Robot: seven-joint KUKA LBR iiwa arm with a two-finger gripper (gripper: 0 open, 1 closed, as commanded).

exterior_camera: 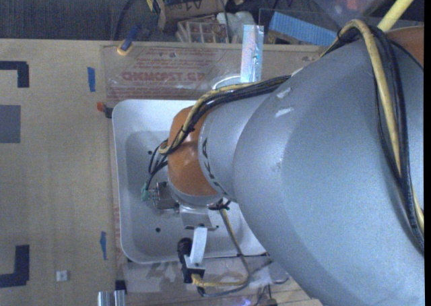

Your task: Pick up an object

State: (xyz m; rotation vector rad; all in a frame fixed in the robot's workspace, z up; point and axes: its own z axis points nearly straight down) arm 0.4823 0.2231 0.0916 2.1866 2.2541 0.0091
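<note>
The grey arm reaches in from the right and covers most of the view. Its orange band hangs over the middle of the left white bin. Below the band, the wrist and gripper point down into that bin, close to its floor. The arm hides whatever lies under it. The bare stretch of bin floor on the left carries only a couple of small dark specks. A white bracket with a black plug and yellow cable hangs off the wrist over the bin's near rim.
The wooden bench spreads out to the left, marked with black squares and blue tape strips. A clear plastic panel with red lettering lies behind the bin. Crates and clutter stand beyond the bench's far edge.
</note>
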